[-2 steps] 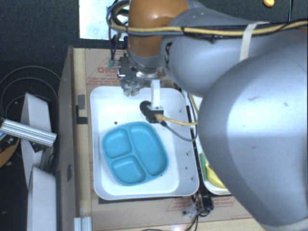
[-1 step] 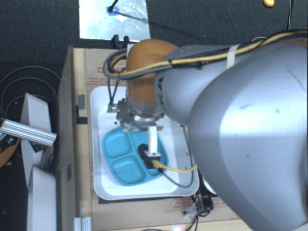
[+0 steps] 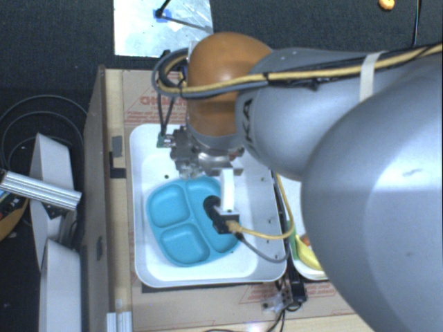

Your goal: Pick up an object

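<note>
The blue plastic tray with moulded compartments (image 3: 181, 223) lies in the shallow white bin (image 3: 149, 268) at the left, and we read it as our target. The gripper (image 3: 208, 168) hangs over its upper edge; its spread we cannot tell. We should descend straight onto that rim and keep the yellow cable (image 3: 266, 234) clear.
</note>
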